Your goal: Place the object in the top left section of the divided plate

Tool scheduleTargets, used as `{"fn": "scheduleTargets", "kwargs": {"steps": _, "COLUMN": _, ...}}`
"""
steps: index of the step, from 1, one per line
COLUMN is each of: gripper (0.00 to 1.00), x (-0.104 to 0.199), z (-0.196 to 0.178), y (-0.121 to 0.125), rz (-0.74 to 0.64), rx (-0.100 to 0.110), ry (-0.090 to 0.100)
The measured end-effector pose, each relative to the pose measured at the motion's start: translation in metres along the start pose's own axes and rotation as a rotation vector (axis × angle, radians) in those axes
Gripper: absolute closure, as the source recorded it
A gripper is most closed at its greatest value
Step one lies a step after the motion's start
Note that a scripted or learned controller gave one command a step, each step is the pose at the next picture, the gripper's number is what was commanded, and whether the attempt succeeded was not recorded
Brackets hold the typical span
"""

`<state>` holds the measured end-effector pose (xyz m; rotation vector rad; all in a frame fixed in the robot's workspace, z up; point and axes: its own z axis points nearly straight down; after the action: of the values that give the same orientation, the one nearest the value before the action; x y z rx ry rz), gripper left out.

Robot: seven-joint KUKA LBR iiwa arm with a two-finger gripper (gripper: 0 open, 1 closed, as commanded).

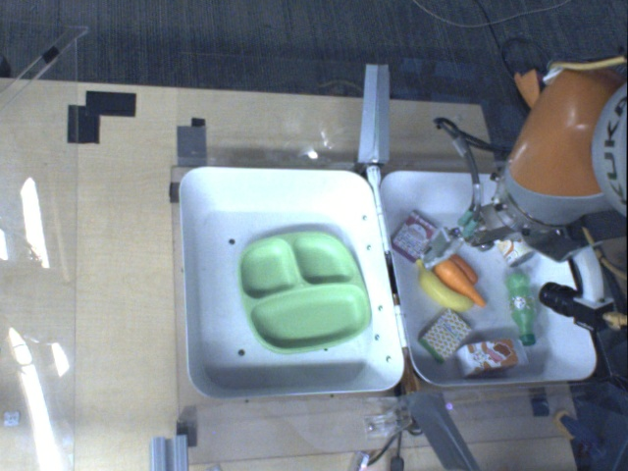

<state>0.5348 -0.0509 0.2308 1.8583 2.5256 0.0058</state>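
pale green divided plate (304, 290), three sections, in left bin (196, 263).

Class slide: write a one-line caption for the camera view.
Gripper hovers over the right bin of toy food; green plate sits in the left bin.

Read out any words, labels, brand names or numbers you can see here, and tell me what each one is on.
"UK": large dark letters on the arm's grey casing, cut off at the picture's edge.
Purple packet in the right bin: printed label, too small to read.
Speckled box: pattern, no legible text.
Red and white carton: print too blurred to read.
Green bottle: label unreadable.
Green divided plate: no text.
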Motion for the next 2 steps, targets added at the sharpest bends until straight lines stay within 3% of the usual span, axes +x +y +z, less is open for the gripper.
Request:
{"fn": "scheduleTargets", "kwargs": {"steps": 1, "gripper": 0.00, "x": -0.082, "z": 0.085, "y": -0.010, "rz": -0.060, "rx": 0.003, "ry": 0.001}}
{"fn": "scheduleTargets", "kwargs": {"steps": 2, "gripper": 0.00, "x": -0.078, "z": 0.130, "y": -0.020, "rz": -0.122, "rx": -0.023, "ry": -0.007}}
